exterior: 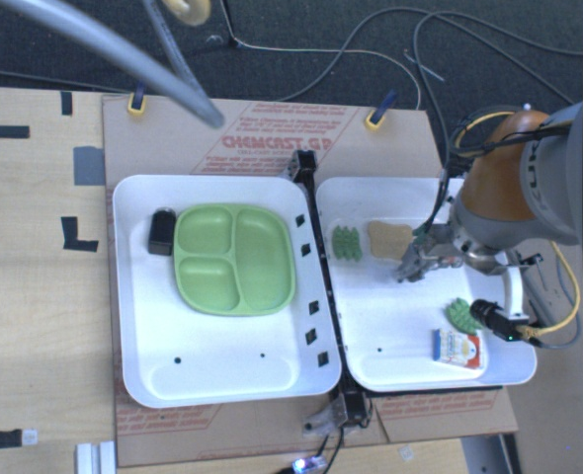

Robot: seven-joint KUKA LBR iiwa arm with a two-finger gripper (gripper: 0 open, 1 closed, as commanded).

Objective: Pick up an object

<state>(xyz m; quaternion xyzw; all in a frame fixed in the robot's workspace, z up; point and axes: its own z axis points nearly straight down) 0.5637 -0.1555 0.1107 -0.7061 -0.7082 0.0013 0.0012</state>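
My gripper (411, 268) hangs low over the right bin (410, 363), its dark fingers just below and right of a tan block (388, 237). A small ribbed green piece (346, 243) lies left of the block, near the divider. Another green piece (460, 314) sits at the bin's right side, with a small colourful packet (458, 348) in front of it. Nothing shows between the fingers.
The left bin (143, 354) carries a light green three-section plate (235, 259) and a small black block (161, 232) at its left. Cables trail behind the bins. A grey pole crosses the upper left corner.
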